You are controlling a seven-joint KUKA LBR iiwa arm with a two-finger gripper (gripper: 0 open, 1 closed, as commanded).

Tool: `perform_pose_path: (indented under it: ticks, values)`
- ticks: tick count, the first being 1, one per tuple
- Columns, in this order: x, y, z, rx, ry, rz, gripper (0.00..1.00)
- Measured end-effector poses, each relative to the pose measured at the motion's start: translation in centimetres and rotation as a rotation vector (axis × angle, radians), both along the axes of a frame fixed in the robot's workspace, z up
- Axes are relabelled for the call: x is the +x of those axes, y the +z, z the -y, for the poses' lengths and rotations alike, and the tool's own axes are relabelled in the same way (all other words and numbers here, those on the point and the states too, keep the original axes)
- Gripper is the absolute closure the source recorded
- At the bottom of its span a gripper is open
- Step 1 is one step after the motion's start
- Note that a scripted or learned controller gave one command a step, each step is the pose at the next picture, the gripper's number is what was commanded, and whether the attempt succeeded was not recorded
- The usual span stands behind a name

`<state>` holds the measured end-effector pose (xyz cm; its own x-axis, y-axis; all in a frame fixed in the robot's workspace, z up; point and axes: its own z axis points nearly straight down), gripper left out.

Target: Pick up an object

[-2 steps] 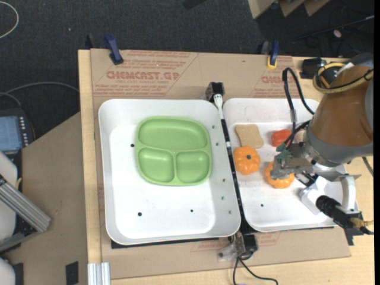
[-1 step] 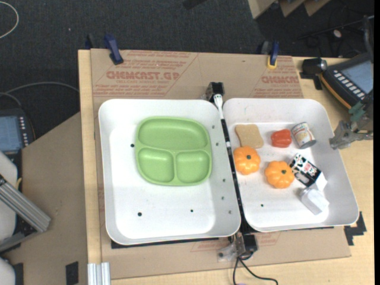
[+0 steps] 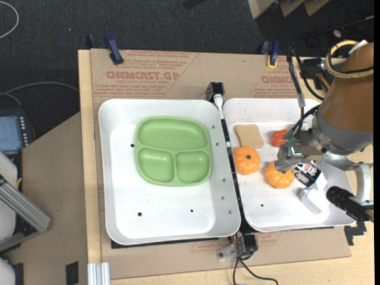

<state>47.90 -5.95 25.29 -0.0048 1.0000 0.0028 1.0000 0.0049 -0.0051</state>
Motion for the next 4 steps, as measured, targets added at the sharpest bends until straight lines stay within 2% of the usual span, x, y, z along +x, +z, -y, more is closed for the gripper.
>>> perform_pose_path:
  ticks: [1, 2, 3, 4]
  values:
    - [2.1, 3.7, -10.3, 0.000, 0.007, 0.010, 1.00]
    - [-0.1, 9.6, -21.8, 0.002, 0.010, 0.011, 1.00]
    - [3.5, 13.9, -28.9, 0.002, 0.003, 0.013, 1.00]
    - [-0.2, 7.8, -28.4, -0.005, -0.005, -0.003, 1.00]
